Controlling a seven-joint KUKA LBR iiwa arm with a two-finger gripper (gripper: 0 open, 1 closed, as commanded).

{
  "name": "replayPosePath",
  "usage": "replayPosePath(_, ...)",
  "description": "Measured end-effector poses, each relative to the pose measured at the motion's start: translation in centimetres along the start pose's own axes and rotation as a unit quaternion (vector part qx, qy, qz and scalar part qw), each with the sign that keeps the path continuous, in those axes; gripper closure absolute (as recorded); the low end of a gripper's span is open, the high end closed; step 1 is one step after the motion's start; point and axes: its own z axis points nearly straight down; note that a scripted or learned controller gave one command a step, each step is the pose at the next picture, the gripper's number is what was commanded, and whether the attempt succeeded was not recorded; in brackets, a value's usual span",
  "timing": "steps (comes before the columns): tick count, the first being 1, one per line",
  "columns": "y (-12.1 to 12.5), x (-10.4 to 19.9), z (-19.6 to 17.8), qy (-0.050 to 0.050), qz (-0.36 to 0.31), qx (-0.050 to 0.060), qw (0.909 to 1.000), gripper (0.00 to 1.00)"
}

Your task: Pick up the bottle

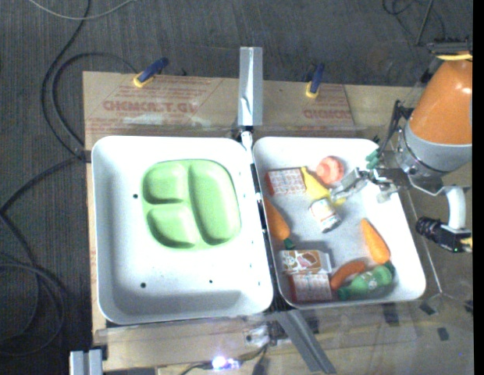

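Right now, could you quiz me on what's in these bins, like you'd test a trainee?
1. True or false: the green tray lies in the left bin.
2. Which bin is the gripper over: A) left, B) right?
3. Fill in: the green bottle lies in the right bin's near-____ corner, as the camera sees it.

Key: 1 true; 2 B; 3 right.

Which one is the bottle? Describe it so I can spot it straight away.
Look in the right bin, at its near right corner. The green bottle lies on its side there, just below an orange carrot. It is the one dark green thing among the orange and red ones.
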Motion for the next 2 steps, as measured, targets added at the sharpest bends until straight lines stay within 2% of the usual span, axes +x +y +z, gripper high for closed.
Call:
replayPosePath(1,-0.6,0.9,13.4,0.0,-0.022,-0.001,0.9998,0.0)
replayPosePath(2,3.5,1.6,13.8,-0.002,0.01,-0.006,0.9999,0.0)
